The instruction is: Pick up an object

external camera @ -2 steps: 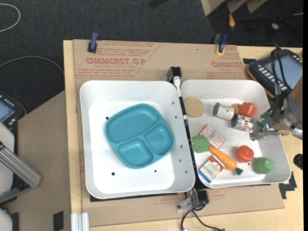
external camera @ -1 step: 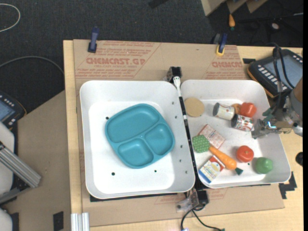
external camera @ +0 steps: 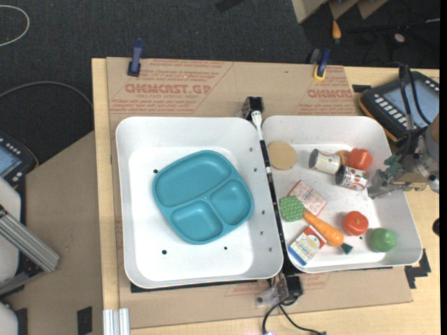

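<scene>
Tool (external camera: 383,184) sits at the right edge of the right bin (external camera: 328,124), low over the bin's right rim. Its fingers blur into the wrist hardware; cannot tell whether they are apart or closed, and nothing shows between them.

Just left of the tool: a small can with a red and white label (external camera: 351,179), lying on its side. Touching it on the far side, a red-orange round piece (external camera: 360,158). Left of that, a white cylinder with a dark end (external camera: 324,161), tilted on its side.

Nearer the camera, along the bin's right side: a red tomato (external camera: 355,222) and, just right and near of it, a green round fruit (external camera: 382,239) close to the near-right corner.

Centre of the bin: a pink and white flat packet (external camera: 307,197), a green textured disc (external camera: 292,208) touching its left edge, and an orange carrot (external camera: 323,229) lying at a slant from the disc toward the tomato. Near of the carrot, a small white carton with red and blue print (external camera: 306,246), against the near rim.

Far-left corner of the bin: a tan round disc (external camera: 283,155).

Left bin (external camera: 133,187) holds a teal divided plate (external camera: 202,196), three compartments, centred.

Both bins rest on a brown cardboard sheet (external camera: 209,82) on the table (external camera: 63,243), with a blue clamp (external camera: 135,58) and a yellow clamp (external camera: 322,64) at the far edge.
</scene>
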